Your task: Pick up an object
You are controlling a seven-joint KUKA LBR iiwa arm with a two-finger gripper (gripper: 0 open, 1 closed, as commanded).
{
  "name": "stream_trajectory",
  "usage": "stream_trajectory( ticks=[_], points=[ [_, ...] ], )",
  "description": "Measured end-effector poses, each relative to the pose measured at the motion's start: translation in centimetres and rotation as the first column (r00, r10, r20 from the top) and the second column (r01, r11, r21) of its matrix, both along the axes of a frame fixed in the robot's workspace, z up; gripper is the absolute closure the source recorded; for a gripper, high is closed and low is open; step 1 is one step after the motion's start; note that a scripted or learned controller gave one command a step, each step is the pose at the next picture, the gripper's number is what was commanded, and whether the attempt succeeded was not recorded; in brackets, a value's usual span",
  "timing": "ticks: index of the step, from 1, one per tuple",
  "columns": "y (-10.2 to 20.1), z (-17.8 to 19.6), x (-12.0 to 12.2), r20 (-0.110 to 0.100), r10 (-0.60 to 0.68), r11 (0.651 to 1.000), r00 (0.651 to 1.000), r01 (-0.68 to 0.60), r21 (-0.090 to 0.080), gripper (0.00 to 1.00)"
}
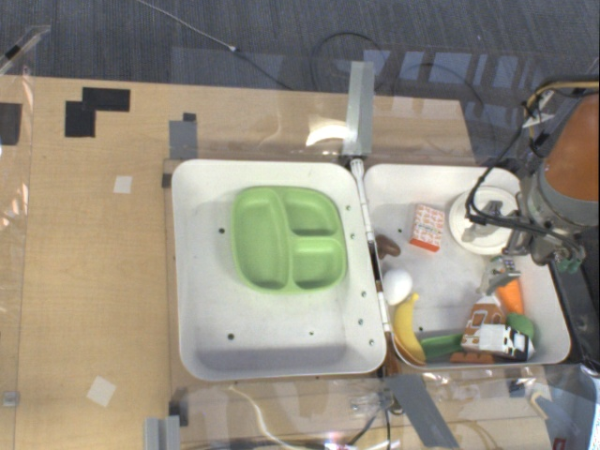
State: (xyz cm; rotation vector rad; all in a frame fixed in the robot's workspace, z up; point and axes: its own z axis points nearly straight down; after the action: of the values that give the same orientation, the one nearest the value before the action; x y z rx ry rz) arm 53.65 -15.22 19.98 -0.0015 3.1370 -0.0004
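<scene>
The right bin [441, 181] holds several objects. A red-and-white box [427, 227] lies near its middle. A white egg [398, 284] rests by the divider, with a yellow banana [405, 331] and a green cucumber-like piece [441, 347] in front of it. An orange carrot [511, 294] with a green top [520, 325], a brown carton [482, 328] and a black-and-white item [512, 342] crowd the front right corner. My gripper [500, 274] reaches in from the right and hangs just above the carrot's upper end. I see nothing held in it.
The left bin [202, 326] holds a green divided plate [288, 238]. A white round disc [483, 221] with a black cable looped over it sits beside the arm [567, 172]. A small brown item [386, 247] lies against the divider [367, 242].
</scene>
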Motion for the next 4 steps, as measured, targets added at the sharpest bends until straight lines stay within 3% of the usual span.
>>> stream_trajectory(
  ticks=[1,2,3,4],
  points=[
    [-2.6,-10.2,1.4,0.006,0.029,1.000,1.000,-0.029,-0.002,0.00],
    [-3.1,-10.9,-1.6,0.014,0.008,1.000,1.000,-0.008,-0.002,0.00],
    [5.3,-11.0,4.9,0.010,0.064,0.998,0.998,-0.064,0.002,0.00],
    [-0.4,-10.5,3.4,0.002,0.084,0.996,0.996,-0.084,-0.003,0.00]
  ],
)
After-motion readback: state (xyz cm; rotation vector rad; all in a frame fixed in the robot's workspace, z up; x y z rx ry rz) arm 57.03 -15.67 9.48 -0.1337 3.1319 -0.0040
